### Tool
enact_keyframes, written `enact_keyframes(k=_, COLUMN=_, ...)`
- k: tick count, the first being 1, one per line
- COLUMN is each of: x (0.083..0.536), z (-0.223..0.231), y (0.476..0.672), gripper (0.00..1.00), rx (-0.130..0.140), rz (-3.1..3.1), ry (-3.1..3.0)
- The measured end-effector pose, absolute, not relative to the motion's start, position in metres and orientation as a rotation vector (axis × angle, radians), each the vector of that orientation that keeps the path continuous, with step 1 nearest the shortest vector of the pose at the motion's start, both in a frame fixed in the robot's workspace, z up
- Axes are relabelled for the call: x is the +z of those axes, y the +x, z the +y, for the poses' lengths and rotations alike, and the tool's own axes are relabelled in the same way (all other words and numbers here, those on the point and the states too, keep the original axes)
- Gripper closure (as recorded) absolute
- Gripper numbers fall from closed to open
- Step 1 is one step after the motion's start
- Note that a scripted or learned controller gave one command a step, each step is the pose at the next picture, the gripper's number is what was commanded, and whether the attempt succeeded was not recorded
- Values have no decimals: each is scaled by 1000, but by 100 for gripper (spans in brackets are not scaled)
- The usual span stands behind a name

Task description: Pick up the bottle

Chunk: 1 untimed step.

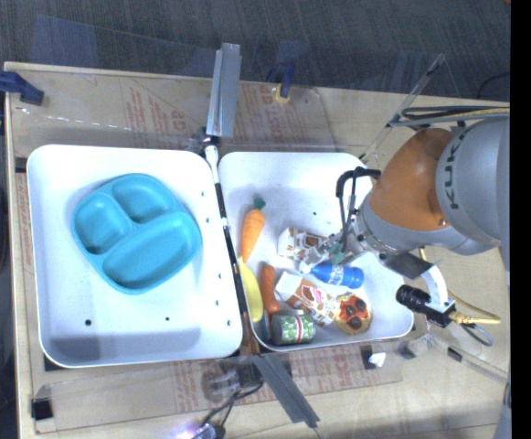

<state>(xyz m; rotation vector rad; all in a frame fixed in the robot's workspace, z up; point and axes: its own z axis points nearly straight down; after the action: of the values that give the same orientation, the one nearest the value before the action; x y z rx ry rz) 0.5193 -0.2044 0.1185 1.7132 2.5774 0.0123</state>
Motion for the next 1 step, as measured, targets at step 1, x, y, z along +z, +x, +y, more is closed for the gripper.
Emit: enact_keyframes(k=1, x=264, z=-210, y=540, gripper=100, rx=0, rz=2491, ry=1912)
